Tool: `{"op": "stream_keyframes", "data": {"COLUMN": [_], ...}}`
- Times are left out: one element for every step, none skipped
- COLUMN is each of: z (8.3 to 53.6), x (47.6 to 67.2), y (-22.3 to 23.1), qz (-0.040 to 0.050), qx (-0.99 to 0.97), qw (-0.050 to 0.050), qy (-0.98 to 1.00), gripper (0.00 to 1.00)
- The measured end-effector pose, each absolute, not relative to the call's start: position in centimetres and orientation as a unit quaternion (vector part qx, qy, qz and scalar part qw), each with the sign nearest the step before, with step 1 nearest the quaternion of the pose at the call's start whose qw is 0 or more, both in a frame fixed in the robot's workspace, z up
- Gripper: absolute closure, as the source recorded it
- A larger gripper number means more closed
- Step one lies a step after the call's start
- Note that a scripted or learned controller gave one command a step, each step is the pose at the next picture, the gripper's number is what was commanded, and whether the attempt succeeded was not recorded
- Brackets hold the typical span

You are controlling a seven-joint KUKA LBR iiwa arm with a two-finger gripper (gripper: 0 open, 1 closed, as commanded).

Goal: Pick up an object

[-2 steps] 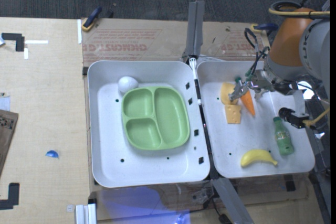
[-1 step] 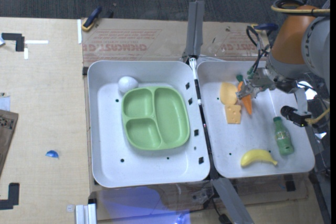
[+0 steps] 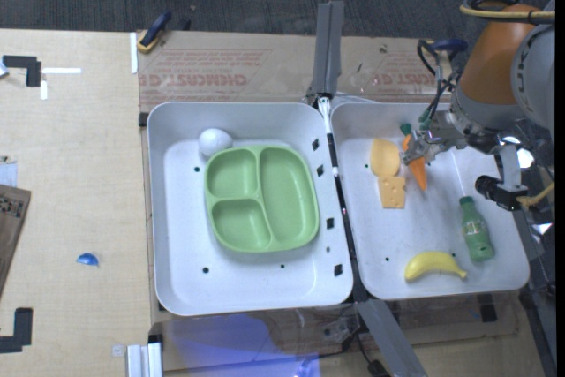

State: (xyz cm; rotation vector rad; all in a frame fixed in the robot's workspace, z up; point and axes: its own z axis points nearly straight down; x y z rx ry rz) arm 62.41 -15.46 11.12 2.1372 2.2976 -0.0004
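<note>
The right bin (image 3: 375, 265) holds an orange carrot (image 3: 419, 177), a rounded yellow-orange piece (image 3: 384, 158), a small yellow block (image 3: 393, 193), a green bottle (image 3: 476, 229) lying on its side, and a banana (image 3: 434, 266). My gripper (image 3: 417, 153) hangs low at the back of this bin, right over the carrot's upper end and just right of the rounded piece. The gripper body hides part of the carrot. I cannot make out whether the carrot is gripped.
The left bin (image 3: 163, 216) holds a green divided plate (image 3: 261, 197) and a white ball (image 3: 214, 139) at its back left. A grey divider post (image 3: 327, 49) stands between the bins. The arm and its cables cover the right bin's far right corner.
</note>
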Motion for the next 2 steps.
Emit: {"op": "stream_keyframes", "data": {"z": [12.0,19.2], "x": [62.4,65.9], "y": [-15.6,-9.5], "qz": [-0.0002,-0.0010], "qx": [0.682,0.730], "qw": [0.002,0.000], "qy": [0.731,0.684], "gripper": [1.00,1.00]}}
